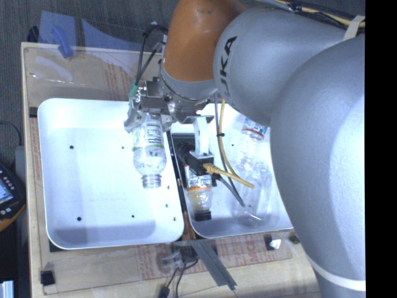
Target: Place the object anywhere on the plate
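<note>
I am hanging over the left bin (74,123) with my jaws (146,118) closed on the base end of a clear plastic bottle (149,154), its cap dangling downward, carrying it clear of the bin floor.

The grey arm (310,104) is extended in from the right, its bulk occupying the right half of the view; the orange band (192,39) is seen above the wrist, top centre; the gripper (144,113) is directed downward and left; a clear plastic bottle (149,157) is clamped between its fingers.
</note>
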`<action>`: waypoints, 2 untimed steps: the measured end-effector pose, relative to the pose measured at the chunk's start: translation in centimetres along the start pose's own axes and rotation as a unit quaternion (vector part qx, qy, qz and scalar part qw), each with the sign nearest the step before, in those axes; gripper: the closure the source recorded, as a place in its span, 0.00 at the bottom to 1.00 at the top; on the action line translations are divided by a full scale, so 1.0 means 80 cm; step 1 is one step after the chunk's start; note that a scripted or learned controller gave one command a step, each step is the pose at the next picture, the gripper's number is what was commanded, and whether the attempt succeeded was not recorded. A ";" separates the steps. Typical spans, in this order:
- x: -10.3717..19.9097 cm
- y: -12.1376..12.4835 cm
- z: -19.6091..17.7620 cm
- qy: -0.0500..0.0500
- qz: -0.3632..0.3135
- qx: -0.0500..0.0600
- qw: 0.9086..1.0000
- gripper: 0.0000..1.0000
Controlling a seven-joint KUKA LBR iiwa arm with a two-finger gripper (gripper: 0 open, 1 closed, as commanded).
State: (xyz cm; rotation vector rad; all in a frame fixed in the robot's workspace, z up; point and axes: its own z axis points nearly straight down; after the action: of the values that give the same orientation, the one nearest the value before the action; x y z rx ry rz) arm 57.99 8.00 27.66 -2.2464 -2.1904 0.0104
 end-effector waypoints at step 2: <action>0.010 -0.090 0.109 0.000 -0.040 -0.002 0.999 1.00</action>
State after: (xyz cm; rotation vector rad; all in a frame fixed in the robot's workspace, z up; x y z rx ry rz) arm 50.76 8.95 18.96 -2.1584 -2.2789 0.0057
